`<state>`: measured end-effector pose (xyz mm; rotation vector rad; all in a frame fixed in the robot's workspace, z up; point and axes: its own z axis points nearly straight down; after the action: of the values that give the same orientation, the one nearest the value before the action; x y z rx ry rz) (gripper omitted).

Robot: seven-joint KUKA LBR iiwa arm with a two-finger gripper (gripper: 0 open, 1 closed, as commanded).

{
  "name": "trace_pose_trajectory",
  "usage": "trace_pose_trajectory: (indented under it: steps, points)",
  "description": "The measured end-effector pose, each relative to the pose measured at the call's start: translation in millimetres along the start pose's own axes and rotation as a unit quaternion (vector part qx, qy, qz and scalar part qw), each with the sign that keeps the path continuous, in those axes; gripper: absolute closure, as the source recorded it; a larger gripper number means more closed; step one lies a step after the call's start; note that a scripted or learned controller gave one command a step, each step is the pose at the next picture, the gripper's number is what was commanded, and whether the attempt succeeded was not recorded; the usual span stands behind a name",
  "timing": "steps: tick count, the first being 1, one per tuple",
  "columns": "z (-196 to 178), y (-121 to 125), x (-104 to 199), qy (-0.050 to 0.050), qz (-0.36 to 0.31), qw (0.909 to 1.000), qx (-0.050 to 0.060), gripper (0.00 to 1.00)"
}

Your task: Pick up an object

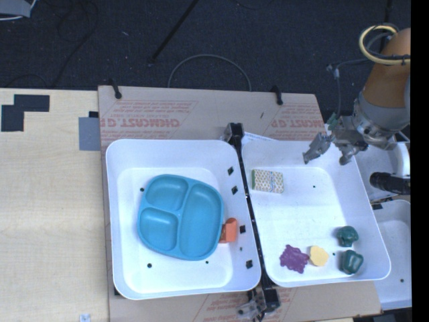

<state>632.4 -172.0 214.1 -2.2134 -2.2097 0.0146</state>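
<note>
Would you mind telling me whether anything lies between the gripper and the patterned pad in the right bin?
Nothing visible does. The gripper hangs over the far rim of the right bin, and bare white floor separates it from the patterned pad. The purple piece, yellow piece and two green pieces sit at the near edge.

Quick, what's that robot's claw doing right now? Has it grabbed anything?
Claw: open, holding nothing, poised over the far edge of the right-hand shallow white bin.

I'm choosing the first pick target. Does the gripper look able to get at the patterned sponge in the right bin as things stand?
Probably yes. The patterned sponge lies alone on the right bin floor, apart from the other items, with nothing over it. The gripper hovers at that bin's far rim, open.
</note>
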Motion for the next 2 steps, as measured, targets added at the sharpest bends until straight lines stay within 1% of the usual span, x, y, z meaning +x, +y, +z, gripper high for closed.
trace_pose_trajectory:
  steps: [1,2]
  points:
    - [-9,2,0,-0.001,-0.001,1.0,-0.007,0.0]
    - [40,7,7,-0.001,-0.002,1.0,-0.005,0.0]
